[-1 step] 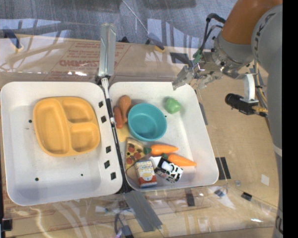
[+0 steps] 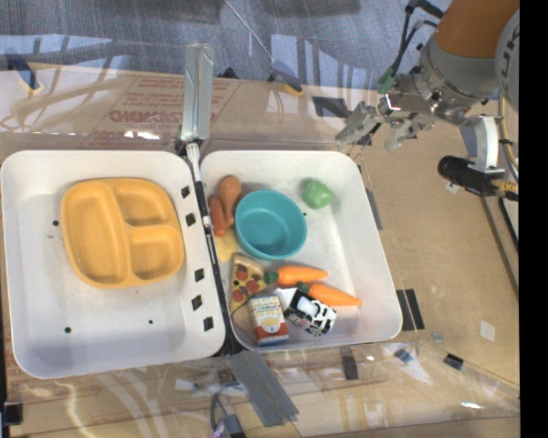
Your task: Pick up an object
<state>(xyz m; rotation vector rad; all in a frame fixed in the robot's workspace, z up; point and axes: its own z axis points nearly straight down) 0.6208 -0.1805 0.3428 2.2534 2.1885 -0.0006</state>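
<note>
My gripper hangs above the far right corner of the right bin, open, with nothing between its fingers. Inside that bin lie a teal bowl, a green pepper-like toy, a brown drumstick and a sausage at the left wall, two carrots, a pizza slice, a small juice carton and a black-and-white toy cow. The green toy is the item nearest the gripper, below and left of it.
The left bin holds a yellow divided plate. A grey divider bar stands at the far edge between the bins. Brown cardboard lies right of the right bin; cables and a black fitting hang beside the arm.
</note>
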